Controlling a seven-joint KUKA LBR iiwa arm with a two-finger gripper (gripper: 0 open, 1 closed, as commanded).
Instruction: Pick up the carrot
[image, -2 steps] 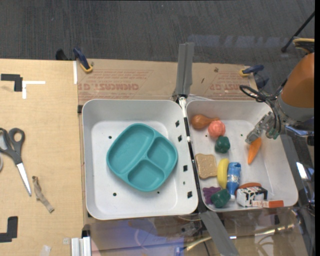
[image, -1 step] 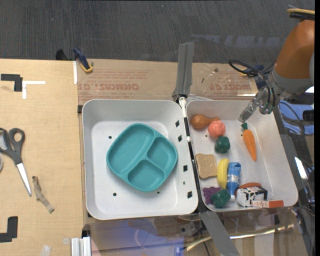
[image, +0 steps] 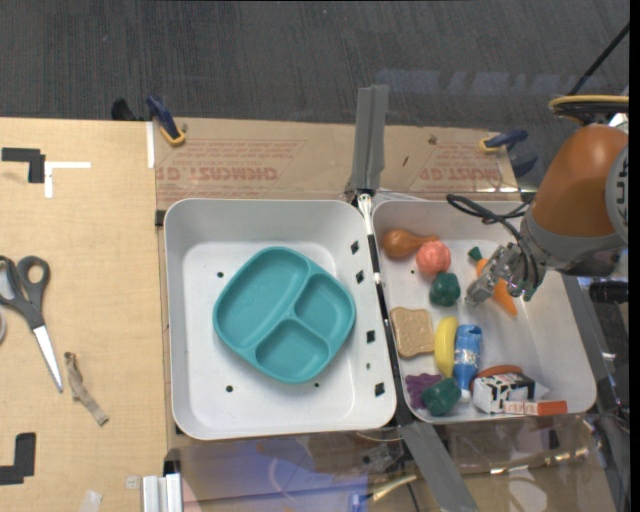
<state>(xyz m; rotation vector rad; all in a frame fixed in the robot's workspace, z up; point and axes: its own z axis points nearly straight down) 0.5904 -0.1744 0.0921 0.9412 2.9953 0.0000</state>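
Note:
The carrot (image: 507, 303) is a small orange piece lying aslant in the right bin (image: 560, 340), near its upper right part. Another bit of its orange peeks out at the upper left of the gripper. My gripper (image: 497, 283) sits directly over the carrot, covering its middle. The grey arm with the orange band (image: 585, 185) reaches in from the right. From above I cannot make out whether the carrot is gripped.
Beside the carrot lie a green toy (image: 445, 290), a pink ball (image: 434, 256) and an orange pear shape (image: 402, 241). Bread (image: 412, 330), a banana (image: 445, 340), a blue bottle (image: 467, 352) and a white box (image: 503, 390) fill the front. A teal divided plate (image: 285, 313) sits in the left bin (image: 190, 300).

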